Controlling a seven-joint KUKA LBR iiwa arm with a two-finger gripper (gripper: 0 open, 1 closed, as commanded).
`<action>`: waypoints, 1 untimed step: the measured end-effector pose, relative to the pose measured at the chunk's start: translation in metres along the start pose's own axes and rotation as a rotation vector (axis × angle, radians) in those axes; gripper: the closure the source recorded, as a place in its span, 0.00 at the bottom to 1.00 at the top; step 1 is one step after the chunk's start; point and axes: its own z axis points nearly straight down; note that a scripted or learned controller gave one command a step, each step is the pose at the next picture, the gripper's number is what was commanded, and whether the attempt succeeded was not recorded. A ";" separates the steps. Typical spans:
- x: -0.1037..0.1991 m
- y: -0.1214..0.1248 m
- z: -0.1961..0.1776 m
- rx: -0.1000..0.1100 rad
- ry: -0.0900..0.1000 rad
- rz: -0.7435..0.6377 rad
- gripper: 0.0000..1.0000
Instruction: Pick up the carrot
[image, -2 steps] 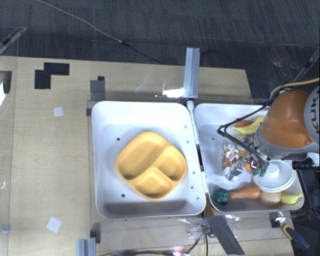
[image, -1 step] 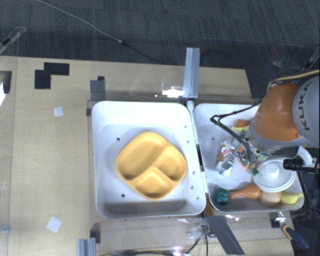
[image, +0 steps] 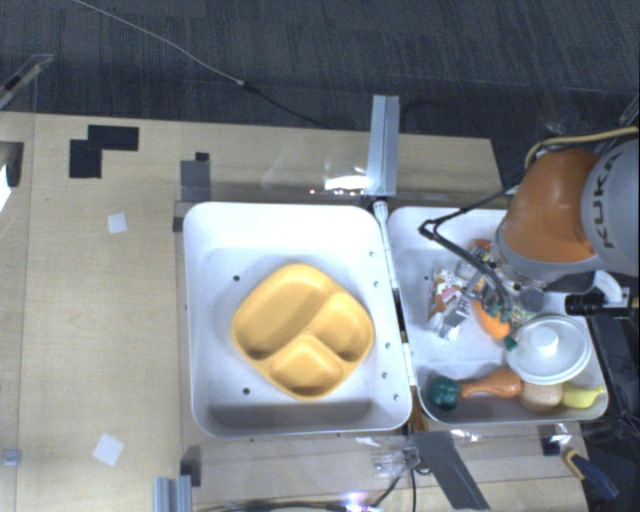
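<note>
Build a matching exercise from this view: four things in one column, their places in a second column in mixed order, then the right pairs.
Things:
1. yellow divided plate
2. carrot
3. green-headed wooden toy
4. hand

Places:
A. along the near edge of the right bin
B. in the middle of the left bin
C. low over the right bin, left of the carrot
D. in the right bin, partly under the arm

Pairs: 1-B, 2-D, 3-A, 4-C

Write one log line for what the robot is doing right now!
arm: over right bin | hand: low, beside carrot | carrot: in bin, not lifted | left bin: yellow tray
</note>
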 end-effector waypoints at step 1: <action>0.021 -0.005 -0.002 -0.011 -0.023 0.134 0.00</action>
